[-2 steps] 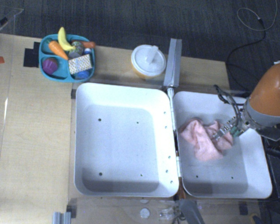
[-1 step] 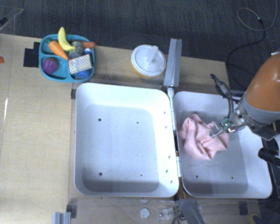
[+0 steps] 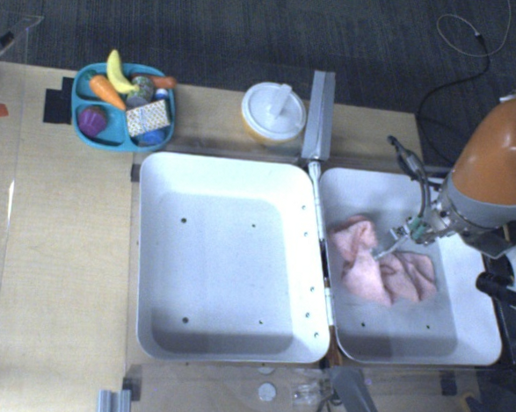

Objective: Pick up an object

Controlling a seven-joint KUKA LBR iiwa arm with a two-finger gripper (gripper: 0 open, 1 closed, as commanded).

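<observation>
We note a crumpled pink cloth point(image 3: 379, 265) lying in the right-hand shallow white bin point(image 3: 469, 343), on the bin floor and nearer its left wall than its right. The cloth is bunched in two lumps: a fuller one toward 10 o'clock and a flatter, creased one toward 4 o'clock. Its long axis therefore runs roughly from 10 o'clock to 4 o'clock, with no clear front end.

The grey arm with the orange band point(image 3: 501, 152) enters from 3 o'clock. Its two-finger gripper point(image 3: 394, 246) reaches down to the cloth's upper edge, near the fold between the two lumps. The thin fingers point(image 3: 387, 250) appear to touch the fabric there, but they are too small and blurred for us; whether they are spread, closed or pinching cloth we cannot tell.

The left-hand shallow white bin point(image 3: 148, 263) sits just beside the right one, the two touching along a hinged seam. A grey metal bar point(image 3: 318, 117) stands on the tabletop point(image 3: 52, 257) at 12 o'clock of that seam. Just left of the bar we log a round yellow container with a white lid point(image 3: 273, 112). Farther toward 9 o'clock along the tabletop's far edge sits a blue compartment tray of toy food point(image 3: 80, 131), holding a yellow banana point(image 3: 118, 72), an orange carrot point(image 3: 106, 91) and a purple piece point(image 3: 92, 120). A thin black cable point(image 3: 468, 35) loops on the dark floor at 1 o'clock. Nothing lies over the cloth except the gripper itself.
</observation>
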